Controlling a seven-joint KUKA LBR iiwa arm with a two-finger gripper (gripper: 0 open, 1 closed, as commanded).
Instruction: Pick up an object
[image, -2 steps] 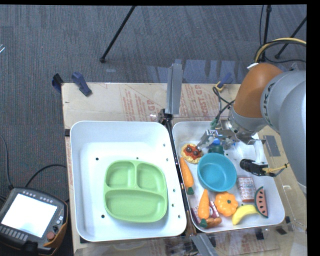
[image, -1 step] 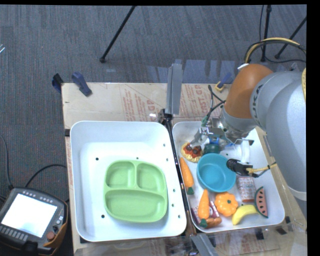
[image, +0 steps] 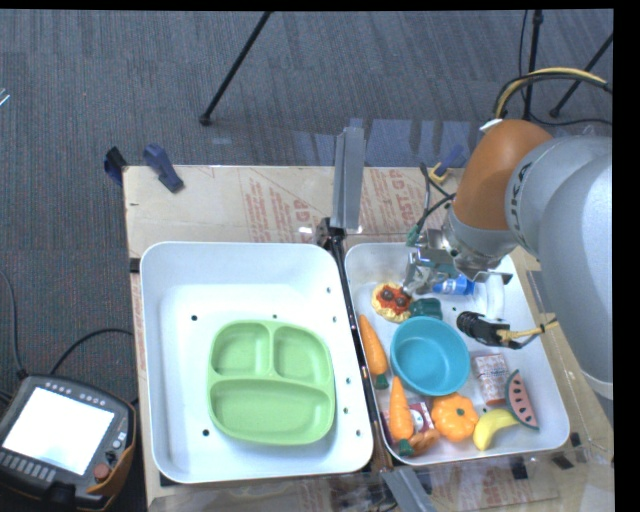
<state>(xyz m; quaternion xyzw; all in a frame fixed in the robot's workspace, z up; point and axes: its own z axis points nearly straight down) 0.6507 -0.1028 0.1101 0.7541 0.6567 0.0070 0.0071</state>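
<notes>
The end effector (image: 422, 272) hangs low over the upper part of the right bin (image: 556, 400), just beside a small pizza toy (image: 392, 299) — the likeliest target; whether it is spread or pressed together cannot be told. Below it lie a blue bowl (image: 430, 354), two carrots (image: 373, 346), a watermelon slice (image: 520, 397) and a banana (image: 493, 428). The left bin (image: 170, 290) holds a green divided plate (image: 271, 383). Both bins rest on a plywood counter (image: 230, 205) over grey carpet — a teach pendant (image: 65, 430) sits at lower left.

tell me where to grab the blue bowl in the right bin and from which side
Probably the blue bowl by its rim, from straight above, one finger inside and one outside. It sits upright and open, and its far-left rim looks least crowded; carrots and an orange toy press in elsewhere.
</notes>
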